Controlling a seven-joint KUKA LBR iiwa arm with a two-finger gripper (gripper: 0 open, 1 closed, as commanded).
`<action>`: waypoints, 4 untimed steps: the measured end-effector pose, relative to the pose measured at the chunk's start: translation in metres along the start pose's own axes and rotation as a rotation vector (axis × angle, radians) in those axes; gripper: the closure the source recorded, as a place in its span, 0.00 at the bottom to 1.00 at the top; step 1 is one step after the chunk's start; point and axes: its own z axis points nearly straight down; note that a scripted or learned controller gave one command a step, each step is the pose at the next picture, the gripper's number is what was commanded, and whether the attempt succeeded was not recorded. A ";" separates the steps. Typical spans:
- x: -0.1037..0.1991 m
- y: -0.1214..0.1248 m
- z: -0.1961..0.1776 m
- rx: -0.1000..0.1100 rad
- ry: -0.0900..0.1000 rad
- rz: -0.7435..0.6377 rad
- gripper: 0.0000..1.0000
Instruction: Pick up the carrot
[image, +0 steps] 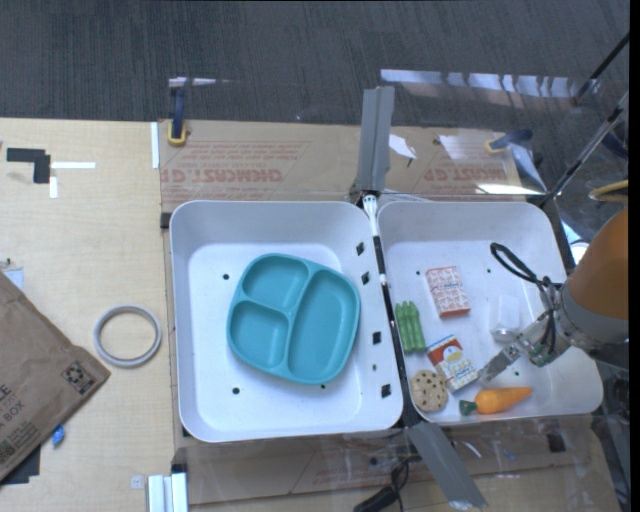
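From above, the carrot (497, 401) lies at the lower right of the frame, on the floor of the right white bin (470, 225). The gripper (500, 362) hangs just above it, fingers slightly spread around nothing. The left bin (200, 300) holds a teal divided plate (294, 318). Pale wooden bench (80, 230); dark carpet (250, 40) above.

arm (605, 290) cut off at right edge; end effector (508, 357) blurred, grip state unclear

The plate (293, 318) lies in the left bin (190, 330); the carrot (497, 400) lies in the right bin (575, 395).
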 end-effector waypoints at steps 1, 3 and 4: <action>-0.013 0.022 0.000 -0.002 -0.002 -0.284 0.00; 0.060 0.039 0.000 -0.001 -0.002 -0.213 0.00; 0.042 0.077 -0.064 0.001 -0.002 0.380 0.00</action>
